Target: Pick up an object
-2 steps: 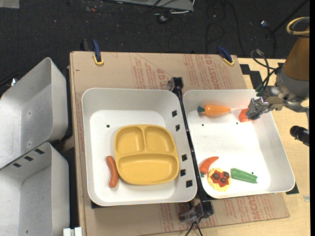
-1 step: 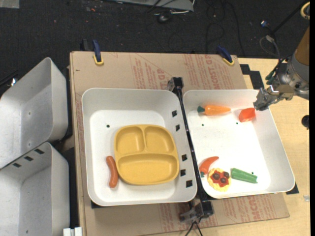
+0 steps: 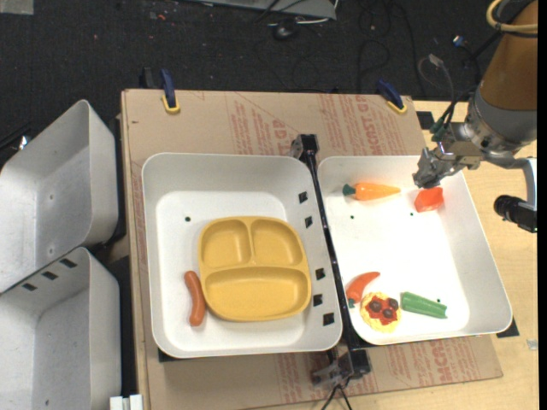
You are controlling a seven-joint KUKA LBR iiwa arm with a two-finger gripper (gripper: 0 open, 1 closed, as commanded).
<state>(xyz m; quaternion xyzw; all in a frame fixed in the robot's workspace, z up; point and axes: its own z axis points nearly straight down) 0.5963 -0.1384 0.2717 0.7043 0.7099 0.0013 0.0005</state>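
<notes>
Single fixed camera above bench (image 3: pixel 214 118), angled down, both white bins (image 3: pixel 162 229) in frame; arm (image 3: pixel 513 67) enters right.

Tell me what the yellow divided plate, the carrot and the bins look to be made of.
Yellow divided plate: probably moulded plastic, matte, uniform colour with rounded ridges. Carrot: likely toy plastic or rubber, smooth, flat orange with a green stub. Bins: seemingly thin white plastic, slightly glossy, with rounded corners.

Bright even light; soft shadows
</notes>
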